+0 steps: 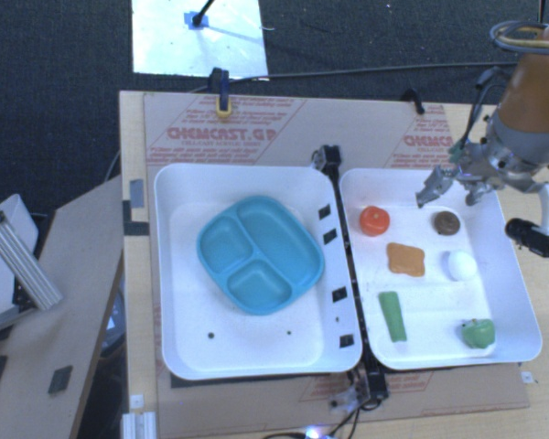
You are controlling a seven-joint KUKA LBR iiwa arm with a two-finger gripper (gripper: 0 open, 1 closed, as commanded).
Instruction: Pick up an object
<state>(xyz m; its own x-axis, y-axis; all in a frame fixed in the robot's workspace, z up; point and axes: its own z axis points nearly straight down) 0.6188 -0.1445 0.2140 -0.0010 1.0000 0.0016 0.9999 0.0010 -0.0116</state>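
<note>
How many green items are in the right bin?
2. A green stick lies near the bin's front left; a green apple-like piece sits in its front right corner. None looks hidden.

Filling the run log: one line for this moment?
end effector: open, above right bin's far edge | nearest: round brown object | nothing held

Scene viewed by one fixed camera, set above the bench [284, 122] and angled down at a slant. Both white bins are framed whole: the right bin [508, 273] directly below the gripper [457, 188], the left bin [178, 273] well to its left. The arm [531, 99] is cut off at the frame's right edge. Dark floor is taken in beyond the gripper. Standoff is moderate, probably; small detail is soft.
</note>
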